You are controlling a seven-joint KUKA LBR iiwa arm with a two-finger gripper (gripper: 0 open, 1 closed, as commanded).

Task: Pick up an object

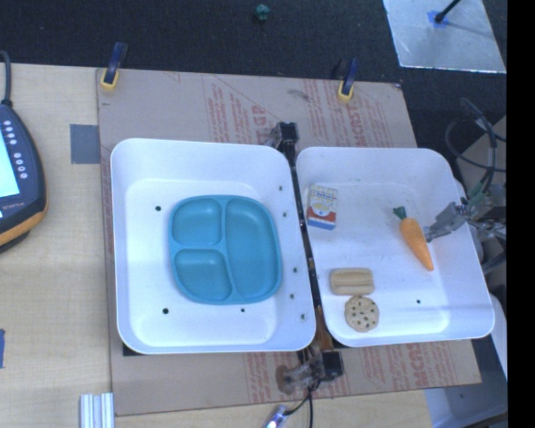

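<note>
the gripper point(450, 218) is sitting at the right bin's point(446, 324) far rim, just beside the carrot point(416, 239); i cannot tell how it is set. risk, as i judge it: the carrot's smooth, tapered body is likely rolling away under a skewed pinch. nearby are lying a flat round cookie point(361, 312), a tan bread-like block point(351, 281) and a small carton point(322, 207).

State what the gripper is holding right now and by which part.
Nothing is held. The gripper sits at the right edge of the right bin, beside the toy carrot, with no object between its fingers.
</note>
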